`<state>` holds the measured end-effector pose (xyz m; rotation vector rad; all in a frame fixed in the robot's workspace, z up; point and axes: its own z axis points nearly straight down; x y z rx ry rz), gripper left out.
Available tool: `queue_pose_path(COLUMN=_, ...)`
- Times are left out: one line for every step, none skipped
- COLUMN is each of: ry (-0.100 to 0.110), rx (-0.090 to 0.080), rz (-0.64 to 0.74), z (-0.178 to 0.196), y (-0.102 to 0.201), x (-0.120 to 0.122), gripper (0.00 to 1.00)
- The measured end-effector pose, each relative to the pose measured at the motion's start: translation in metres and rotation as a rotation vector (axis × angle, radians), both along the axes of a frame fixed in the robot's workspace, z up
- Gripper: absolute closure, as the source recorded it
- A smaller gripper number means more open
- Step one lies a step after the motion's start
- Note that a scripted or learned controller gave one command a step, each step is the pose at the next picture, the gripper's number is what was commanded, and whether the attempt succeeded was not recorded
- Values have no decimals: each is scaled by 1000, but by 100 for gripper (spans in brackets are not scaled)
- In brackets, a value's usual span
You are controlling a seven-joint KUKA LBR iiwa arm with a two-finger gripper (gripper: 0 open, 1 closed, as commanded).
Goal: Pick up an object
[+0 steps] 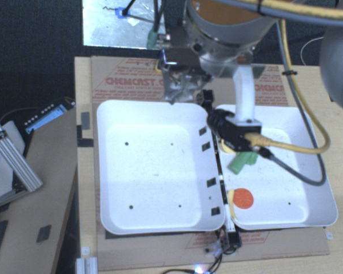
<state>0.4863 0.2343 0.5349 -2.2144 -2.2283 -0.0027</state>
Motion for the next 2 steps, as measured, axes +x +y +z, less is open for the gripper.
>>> queue_pose_path(ry=0, rx=0, rz=0, z=0, y=0, x=0, gripper=100)
queue_pose_path(ry=0, rx=0, rz=0, z=0, y=0, x=0, gripper=100)
